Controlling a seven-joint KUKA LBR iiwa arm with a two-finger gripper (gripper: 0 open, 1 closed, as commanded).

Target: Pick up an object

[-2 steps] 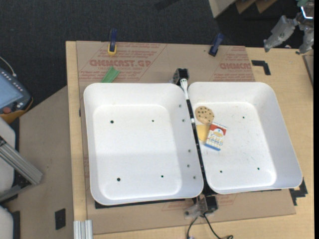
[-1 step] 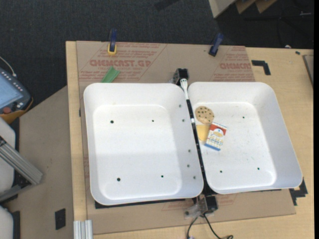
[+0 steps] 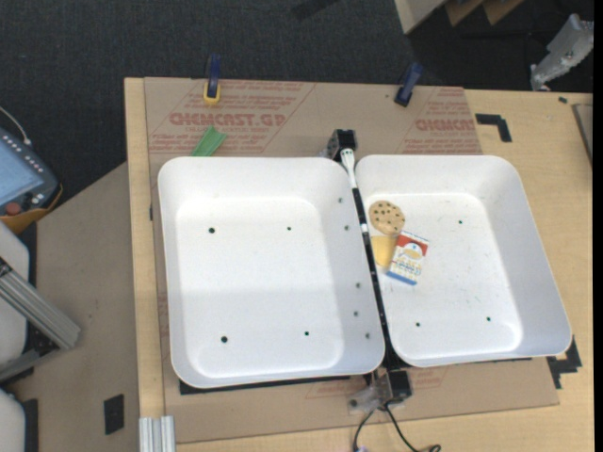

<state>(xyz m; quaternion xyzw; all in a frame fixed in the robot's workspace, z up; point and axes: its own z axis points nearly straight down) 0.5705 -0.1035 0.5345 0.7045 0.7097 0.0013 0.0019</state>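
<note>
Two shallow white bins are set side by side on a brown printed board. The left bin and the right bin touch along their inner rims, and a black clip is seen at the 12 o'clock end of that seam, with another clip at its 6 o'clock end.

The things to be picked are gathered in the right bin, close to its 9 o'clock wall. A round speckled biscuit is placed nearest 12 o'clock. A pale yellow wedge lies just beside it at 6 o'clock, touching it. A small red, white and blue packet lies flat against the wedge at its 3 o'clock side.

On the board, a green strip is seen at 11 o'clock of the left bin. Two blue clamps are fixed along the far edge.

A pale grey part of the arm is seen at 2 o'clock, well apart from the bins. Whether the pincer is released or clenched cannot be told.
</note>
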